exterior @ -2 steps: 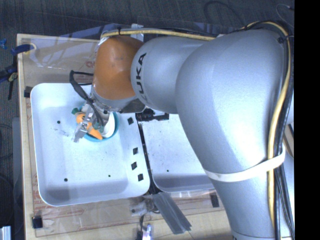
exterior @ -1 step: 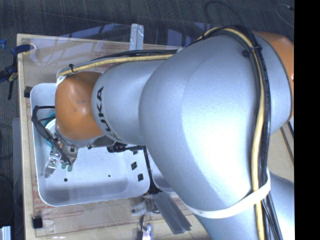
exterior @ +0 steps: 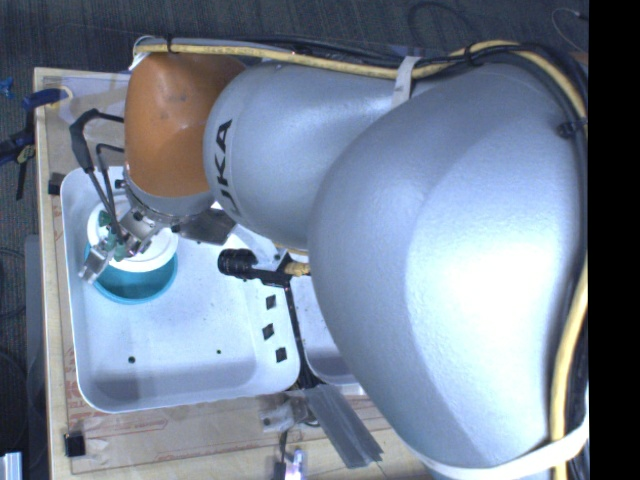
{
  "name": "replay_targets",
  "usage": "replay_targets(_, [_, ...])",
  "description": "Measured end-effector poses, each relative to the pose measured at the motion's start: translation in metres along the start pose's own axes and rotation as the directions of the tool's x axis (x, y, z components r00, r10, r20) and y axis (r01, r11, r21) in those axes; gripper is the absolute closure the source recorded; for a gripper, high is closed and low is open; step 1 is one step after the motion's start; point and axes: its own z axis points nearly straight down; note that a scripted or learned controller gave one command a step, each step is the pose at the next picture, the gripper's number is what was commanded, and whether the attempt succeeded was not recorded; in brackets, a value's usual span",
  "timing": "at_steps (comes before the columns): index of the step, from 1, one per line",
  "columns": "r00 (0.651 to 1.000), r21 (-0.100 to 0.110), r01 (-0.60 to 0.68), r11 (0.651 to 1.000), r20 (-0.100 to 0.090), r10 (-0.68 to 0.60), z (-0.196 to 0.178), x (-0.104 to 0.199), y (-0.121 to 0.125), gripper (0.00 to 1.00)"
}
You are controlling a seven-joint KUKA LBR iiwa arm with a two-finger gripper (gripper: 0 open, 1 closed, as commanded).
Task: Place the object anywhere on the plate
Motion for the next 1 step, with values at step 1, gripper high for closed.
replay_targets(1, [0.853, 0.002, -0.522, 0.853, 0.0, 0.522, -0.035, -0.0659, -0.0193, 0.0])
